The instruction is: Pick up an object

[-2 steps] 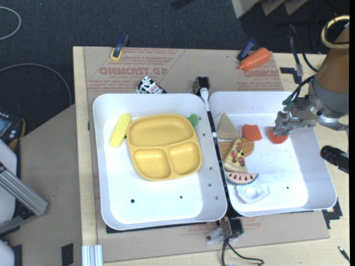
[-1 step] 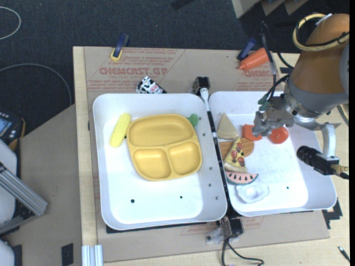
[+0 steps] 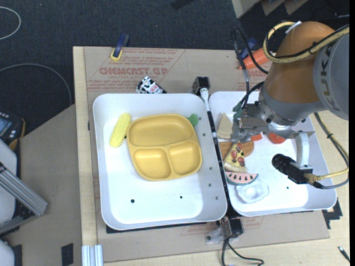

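Pizza slice (image 3: 237,155) lay in the right bin (image 3: 288,204), directly below the claw (image 3: 242,137); claw opening could not be determined. Adjacent watermelon slice (image 3: 241,177) risked being caught instead

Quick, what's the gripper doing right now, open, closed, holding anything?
Gripper: low over the pizza slice in the right bin; grip cannot be told.
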Available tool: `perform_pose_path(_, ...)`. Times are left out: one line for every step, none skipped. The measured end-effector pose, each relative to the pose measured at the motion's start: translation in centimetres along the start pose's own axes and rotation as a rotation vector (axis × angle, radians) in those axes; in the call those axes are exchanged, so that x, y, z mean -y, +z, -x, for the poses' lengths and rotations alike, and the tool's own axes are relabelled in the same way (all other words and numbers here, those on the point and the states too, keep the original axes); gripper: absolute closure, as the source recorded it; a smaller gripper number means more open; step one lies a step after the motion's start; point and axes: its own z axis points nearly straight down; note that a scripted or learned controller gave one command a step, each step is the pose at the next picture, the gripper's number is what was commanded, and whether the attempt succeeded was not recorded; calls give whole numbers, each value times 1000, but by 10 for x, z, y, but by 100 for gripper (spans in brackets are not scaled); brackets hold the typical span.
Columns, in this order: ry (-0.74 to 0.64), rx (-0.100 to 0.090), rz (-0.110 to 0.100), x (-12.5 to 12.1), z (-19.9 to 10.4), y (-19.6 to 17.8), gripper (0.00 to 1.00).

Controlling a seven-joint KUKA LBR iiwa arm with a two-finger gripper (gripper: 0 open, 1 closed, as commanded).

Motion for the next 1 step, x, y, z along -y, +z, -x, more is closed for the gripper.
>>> perform_pose_path(1, 1, 0, 0, -44, 3, 100)
